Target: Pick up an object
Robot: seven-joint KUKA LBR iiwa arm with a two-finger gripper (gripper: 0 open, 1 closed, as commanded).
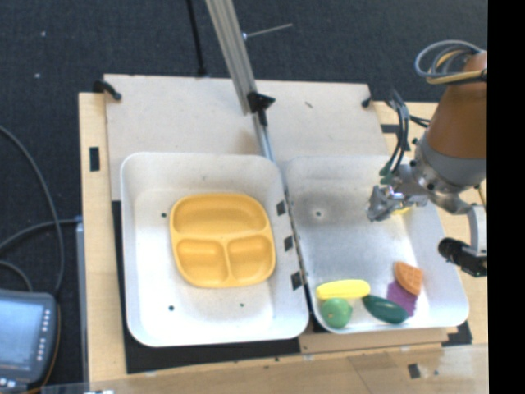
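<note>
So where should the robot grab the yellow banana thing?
Probably across the middle of the yellow banana-shaped toy, coming straight down from above. It lies flat and long, running left to right in the right bin, so its narrow width suits the gripper. The green round toy sits close against its near side, so the far finger has more room than the near one.

The arm point(458, 130) enters from three o'clock, its orange band uppermost and the grey wrist angled down toward eight o'clock. The gripper point(382, 206) hangs low at the arm's tip, pointing toward seven o'clock. Cables point(399, 142) loop along the wrist's nine o'clock side. The fingers are too small and blurred to read.
</note>
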